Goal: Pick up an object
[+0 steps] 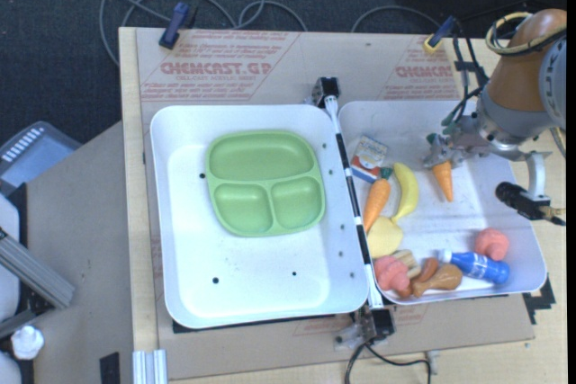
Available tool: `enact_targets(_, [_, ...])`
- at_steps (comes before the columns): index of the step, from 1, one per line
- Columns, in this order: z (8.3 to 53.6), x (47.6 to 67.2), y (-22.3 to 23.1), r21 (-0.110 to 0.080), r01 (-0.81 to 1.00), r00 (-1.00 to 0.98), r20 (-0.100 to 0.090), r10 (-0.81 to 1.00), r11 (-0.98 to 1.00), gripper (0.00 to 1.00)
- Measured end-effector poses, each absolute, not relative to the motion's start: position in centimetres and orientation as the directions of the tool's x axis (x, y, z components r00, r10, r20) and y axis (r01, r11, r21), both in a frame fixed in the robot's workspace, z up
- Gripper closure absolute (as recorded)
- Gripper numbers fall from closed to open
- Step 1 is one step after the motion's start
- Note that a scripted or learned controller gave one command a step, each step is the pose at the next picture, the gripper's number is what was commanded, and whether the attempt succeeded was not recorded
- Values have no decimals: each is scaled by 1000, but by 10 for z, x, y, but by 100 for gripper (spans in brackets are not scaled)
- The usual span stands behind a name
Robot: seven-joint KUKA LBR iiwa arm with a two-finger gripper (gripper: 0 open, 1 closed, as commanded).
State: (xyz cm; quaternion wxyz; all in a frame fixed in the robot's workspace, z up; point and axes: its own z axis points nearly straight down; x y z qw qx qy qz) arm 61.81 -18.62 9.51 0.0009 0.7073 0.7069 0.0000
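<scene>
Bench (225, 58) topped with printed cardboard, two shallow white bins side by side.

Left bin (180, 193): one green divided plate (265, 182), three compartments, sitting toward the bin's upper middle.

Right bin (513, 229): toys clustered mostly along its left wall and lower edge.
- Small orange carrot (444, 178) in the upper middle, tip pointing down. It sits directly under the gripper (447, 152).
- Longer carrot (377, 201) lying on a slant close to the divider between the bins.
- Banana (407, 191) just beside the longer carrot, on its right.
- Pale yellow piece (384, 237) below the banana.
- Pink lump (391, 272) and a brown drumstick-like piece (436, 277) along the lower edge, touching or nearly so.
- Blue and white bottle (475, 265) lying on its side, right of the drumstick.
- Second pink lump (491, 243) just above the bottle's far end.
- Small white packet with red and blue (366, 156) near the upper left corner.

Arm enters from the right, orange band visible at the upper right corner. Gripper is low over the small carrot's top end. Whether it is apart or together, or closed on the carrot, cannot be told; the fingers are too dark and small against the wrist.
</scene>
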Motion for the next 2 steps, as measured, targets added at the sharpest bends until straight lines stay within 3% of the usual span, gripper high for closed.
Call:
enact_targets(1, [85, 627, -97, -1, 1000, -2, 1, 1000, 2, 100])
enact_targets(2, [186, 626, -28, 3, 1000, -2, 1, 1000, 2, 100])
